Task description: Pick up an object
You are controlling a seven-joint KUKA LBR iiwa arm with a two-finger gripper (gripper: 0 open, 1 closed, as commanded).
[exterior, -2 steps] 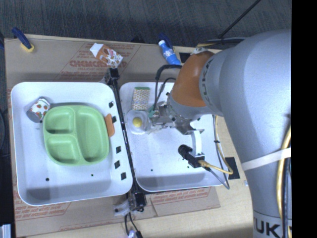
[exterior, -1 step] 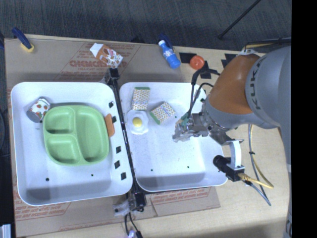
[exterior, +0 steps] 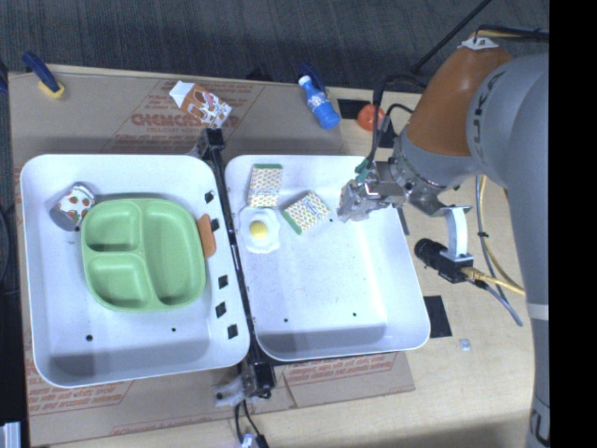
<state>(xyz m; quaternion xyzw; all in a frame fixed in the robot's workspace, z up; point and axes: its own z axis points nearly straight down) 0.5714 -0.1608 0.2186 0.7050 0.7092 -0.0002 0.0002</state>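
Reaching in from the right, the arm [exterior: 485, 110] covered the far right corner of the right bin [exterior: 373, 334], and its grey bulk ran off the right edge. The gripper [exterior: 353, 203] hung low over that bin's far side, just right of the sponges, a blurred metal knot; whether it was wide or narrow I could not tell, and nothing could be made out in it. Two bins sat side by side. The right one held three things: two patterned sponges, one [exterior: 265, 186] by the far left corner and one [exterior: 307, 212] tilted near the gripper, and a fried-egg toy [exterior: 261, 231] just near of the first. The left bin [exterior: 47, 353] held a green tray [exterior: 145, 253] with three wells, a small patterned object [exterior: 73, 204] half tucked behind its far left corner and hard to identify, and an orange piece [exterior: 206, 234] at its right rim. Beyond the bins lay a blue bottle [exterior: 320, 104].
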